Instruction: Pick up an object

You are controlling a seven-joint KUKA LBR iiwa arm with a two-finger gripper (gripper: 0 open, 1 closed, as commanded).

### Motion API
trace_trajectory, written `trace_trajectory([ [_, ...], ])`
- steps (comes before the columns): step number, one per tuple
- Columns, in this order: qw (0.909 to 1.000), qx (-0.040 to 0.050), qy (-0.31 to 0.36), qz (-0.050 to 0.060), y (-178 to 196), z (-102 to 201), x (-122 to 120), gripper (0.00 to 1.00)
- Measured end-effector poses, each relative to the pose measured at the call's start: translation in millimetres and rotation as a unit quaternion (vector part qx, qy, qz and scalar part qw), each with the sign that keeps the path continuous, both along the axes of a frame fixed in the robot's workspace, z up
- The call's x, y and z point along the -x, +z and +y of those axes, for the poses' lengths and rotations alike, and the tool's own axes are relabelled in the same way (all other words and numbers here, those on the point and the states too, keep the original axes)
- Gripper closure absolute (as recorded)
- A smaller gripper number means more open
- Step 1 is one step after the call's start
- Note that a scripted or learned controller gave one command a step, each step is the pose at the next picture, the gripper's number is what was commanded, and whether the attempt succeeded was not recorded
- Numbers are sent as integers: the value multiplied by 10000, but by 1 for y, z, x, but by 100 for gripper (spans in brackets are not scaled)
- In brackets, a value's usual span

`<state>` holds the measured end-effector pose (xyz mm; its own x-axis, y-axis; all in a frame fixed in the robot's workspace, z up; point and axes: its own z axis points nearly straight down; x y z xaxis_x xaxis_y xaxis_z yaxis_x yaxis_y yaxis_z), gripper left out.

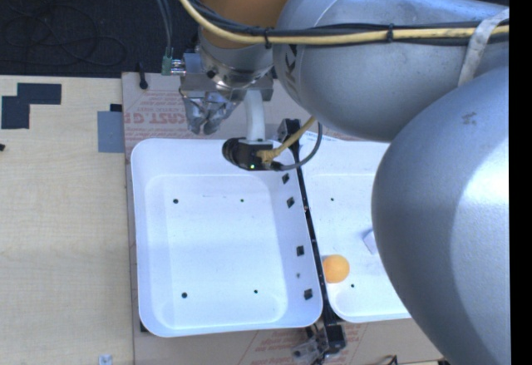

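Nearest camera: grey arm (pixel 432 106) covering most of right bin (pixel 366 305). Orange ball (pixel 336 268) on right bin floor, near the divider, just left of the arm's edge. Left bin (pixel 150 189) alongside, touching right bin at the divider. Farther back: gripper (pixel 204 118) over left bin's far rim, well apart from ball. Fingers bunched downward, nothing seen between them; spread or pressed together, can't tell.
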<state>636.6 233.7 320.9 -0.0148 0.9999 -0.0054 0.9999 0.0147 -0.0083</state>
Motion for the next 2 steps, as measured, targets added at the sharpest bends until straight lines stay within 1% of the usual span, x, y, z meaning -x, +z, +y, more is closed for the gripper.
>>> trace_trajectory([
  [1,10000,-13,-54,3,-105,9,16,100],
  [2,10000,-15,-89,-32,-86,-37,-5,100],
])
